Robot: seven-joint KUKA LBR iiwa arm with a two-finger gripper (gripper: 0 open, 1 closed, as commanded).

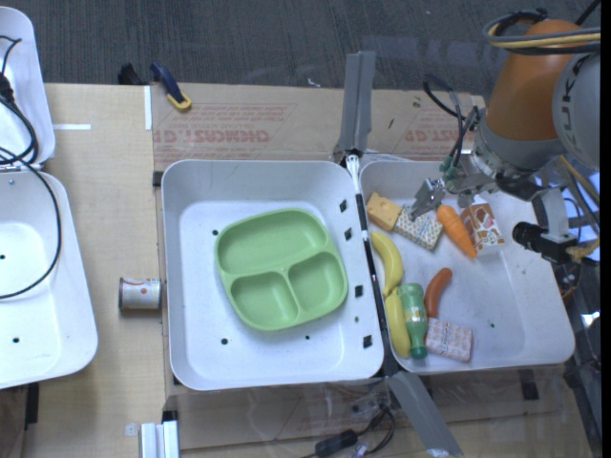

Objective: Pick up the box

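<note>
The right bin [516,337] holds several box-like items. A small white speckled box [421,230] lies at its upper left, between a yellow cheese block [383,211] and an orange carrot [456,230]. A red-and-white carton [483,225] lies just right of the carrot. A pink box [449,340] rests near the bin's front edge. My gripper [429,198] hangs open just above the speckled box's far edge, with nothing between its fingers.
Two bananas [389,260], a green bottle [412,318] and a red sausage [436,290] lie along the right bin's left side. The left bin [191,332] holds a green divided plate [280,267]. A small can [140,294] lies on the bench to the left.
</note>
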